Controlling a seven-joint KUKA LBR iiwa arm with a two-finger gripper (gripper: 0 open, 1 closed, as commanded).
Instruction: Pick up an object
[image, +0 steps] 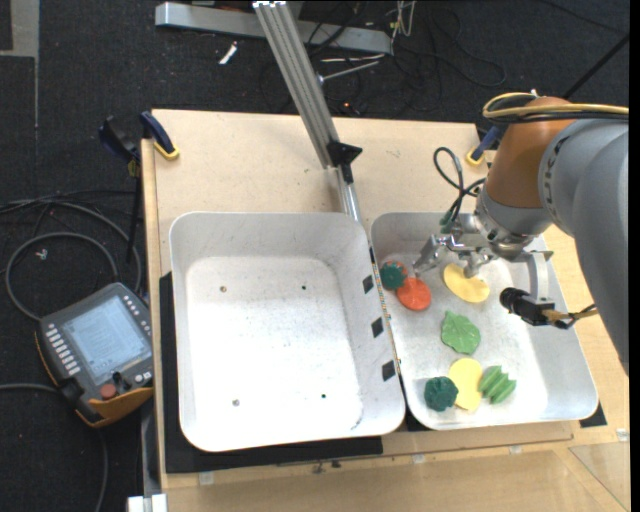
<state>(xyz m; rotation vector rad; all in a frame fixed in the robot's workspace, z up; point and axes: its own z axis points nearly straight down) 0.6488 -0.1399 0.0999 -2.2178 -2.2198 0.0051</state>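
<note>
Gripper (452, 252) sits low in my right-hand shallow white bin (560, 385), just above a pale yellow rounded plastic piece (467, 286); whether it grips anything I cannot tell. Beside it lies an orange-red ball with a green top (408, 290).

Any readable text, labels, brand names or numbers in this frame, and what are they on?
No text can be read in this frame.
Grey and orange handheld control pendant: its screen and keys carry marks too small and blurred to read.
Small black tags on the white bins' shared rim: blank or illegible.
</note>
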